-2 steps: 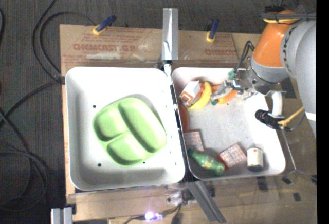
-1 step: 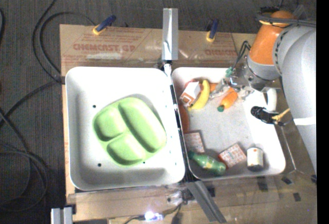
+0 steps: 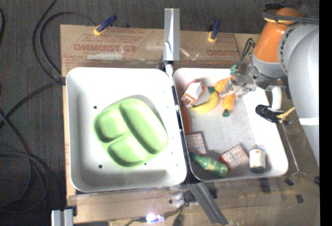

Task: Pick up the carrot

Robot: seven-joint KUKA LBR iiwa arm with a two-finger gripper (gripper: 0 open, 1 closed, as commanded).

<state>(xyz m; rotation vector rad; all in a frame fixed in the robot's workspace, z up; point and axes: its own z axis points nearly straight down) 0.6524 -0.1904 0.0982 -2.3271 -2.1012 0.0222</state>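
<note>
We see the carrot (image 3: 227, 103) in the right bin (image 3: 270, 165), up at the far end, lying at a slant with its green tip pointing near. Something orange (image 3: 222, 84) sits just beside its far end, and the yellow banana (image 3: 206, 104) lies just to its left, touching or almost touching it. A little white and orange carton (image 3: 191, 93) is left of the banana. The gripper (image 3: 239, 84) is right over the carrot's far end, but we cannot tell if it is open, closed or holding anything. To do this step well, we think it should come straight down on the middle of the carrot and squeeze across its thin sides, so it does not grab the banana too. Near us in that bin lie a green bottle (image 3: 209, 164), a small box (image 3: 234, 156) and a white cup (image 3: 257, 159). The left bin (image 3: 78, 85) holds a green tray (image 3: 130, 131). On the brown board (image 3: 119, 48) behind, red letters look like "CHEMCAST".
</note>
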